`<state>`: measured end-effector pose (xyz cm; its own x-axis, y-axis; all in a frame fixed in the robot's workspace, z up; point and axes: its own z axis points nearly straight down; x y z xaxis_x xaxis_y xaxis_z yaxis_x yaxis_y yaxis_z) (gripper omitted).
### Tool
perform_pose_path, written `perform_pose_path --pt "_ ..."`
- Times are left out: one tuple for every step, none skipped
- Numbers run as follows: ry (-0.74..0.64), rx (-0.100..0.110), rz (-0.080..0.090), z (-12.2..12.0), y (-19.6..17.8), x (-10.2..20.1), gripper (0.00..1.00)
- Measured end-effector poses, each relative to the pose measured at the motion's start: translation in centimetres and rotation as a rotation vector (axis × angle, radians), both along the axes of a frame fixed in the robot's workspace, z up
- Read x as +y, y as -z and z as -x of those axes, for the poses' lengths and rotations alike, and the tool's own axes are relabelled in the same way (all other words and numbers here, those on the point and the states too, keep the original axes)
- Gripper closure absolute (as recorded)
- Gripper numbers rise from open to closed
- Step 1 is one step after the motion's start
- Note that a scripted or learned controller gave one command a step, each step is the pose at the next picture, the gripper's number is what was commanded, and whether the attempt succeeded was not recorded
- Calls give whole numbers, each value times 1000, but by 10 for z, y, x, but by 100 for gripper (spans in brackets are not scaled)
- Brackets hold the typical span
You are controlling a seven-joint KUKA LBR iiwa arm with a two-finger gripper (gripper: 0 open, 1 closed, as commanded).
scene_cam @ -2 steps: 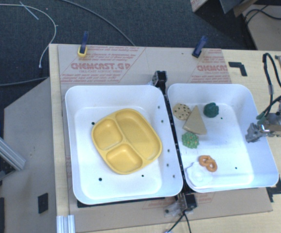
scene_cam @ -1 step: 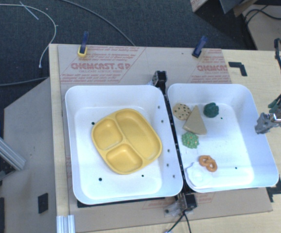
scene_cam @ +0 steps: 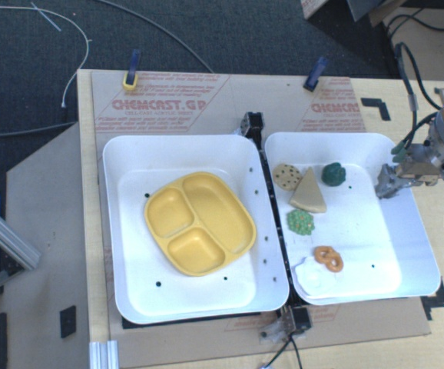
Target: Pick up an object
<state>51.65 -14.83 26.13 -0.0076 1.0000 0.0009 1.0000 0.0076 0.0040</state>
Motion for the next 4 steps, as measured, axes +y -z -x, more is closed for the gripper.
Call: perform_pose_path --pt "1 7 -2 -17 15 53 100" --pt "4 3 -1 -35 8 104 100" --pt "1 2 -1 -60 22 154 100" --pt "2 1 -1 -77 15 204 100"
